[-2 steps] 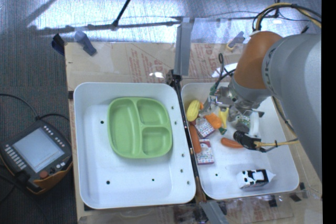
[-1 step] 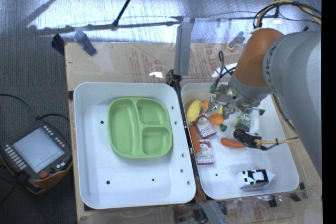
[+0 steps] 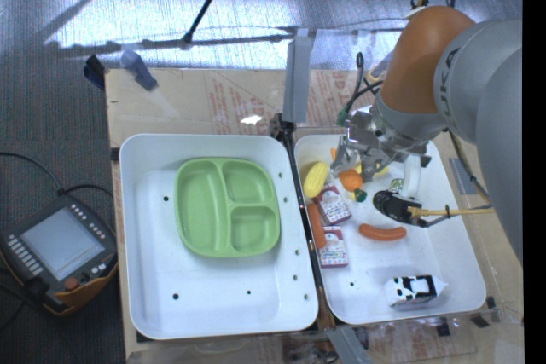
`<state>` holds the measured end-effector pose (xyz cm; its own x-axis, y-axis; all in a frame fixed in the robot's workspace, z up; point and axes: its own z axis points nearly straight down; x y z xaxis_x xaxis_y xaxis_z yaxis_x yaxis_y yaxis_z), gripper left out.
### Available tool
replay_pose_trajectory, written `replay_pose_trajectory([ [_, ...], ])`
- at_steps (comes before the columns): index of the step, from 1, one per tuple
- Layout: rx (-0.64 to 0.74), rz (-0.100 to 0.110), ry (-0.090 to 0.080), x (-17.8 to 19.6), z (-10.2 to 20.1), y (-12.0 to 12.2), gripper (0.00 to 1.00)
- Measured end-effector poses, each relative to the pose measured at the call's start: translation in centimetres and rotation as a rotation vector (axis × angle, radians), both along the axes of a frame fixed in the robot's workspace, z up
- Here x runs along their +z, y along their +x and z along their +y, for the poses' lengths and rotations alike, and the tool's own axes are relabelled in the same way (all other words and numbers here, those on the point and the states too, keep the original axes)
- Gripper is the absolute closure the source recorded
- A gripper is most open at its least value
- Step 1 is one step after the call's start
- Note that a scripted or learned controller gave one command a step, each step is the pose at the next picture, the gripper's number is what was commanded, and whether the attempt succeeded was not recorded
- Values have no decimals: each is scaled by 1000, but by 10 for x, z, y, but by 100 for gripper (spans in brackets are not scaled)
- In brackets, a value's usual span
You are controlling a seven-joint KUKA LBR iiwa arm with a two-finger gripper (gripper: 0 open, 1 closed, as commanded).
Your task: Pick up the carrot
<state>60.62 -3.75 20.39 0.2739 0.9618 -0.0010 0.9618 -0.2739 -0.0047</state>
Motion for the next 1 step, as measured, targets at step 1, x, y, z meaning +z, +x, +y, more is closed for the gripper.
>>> replay_pose_trajectory([
  [1, -89, 1, -1, -16, 13, 37, 100],
])
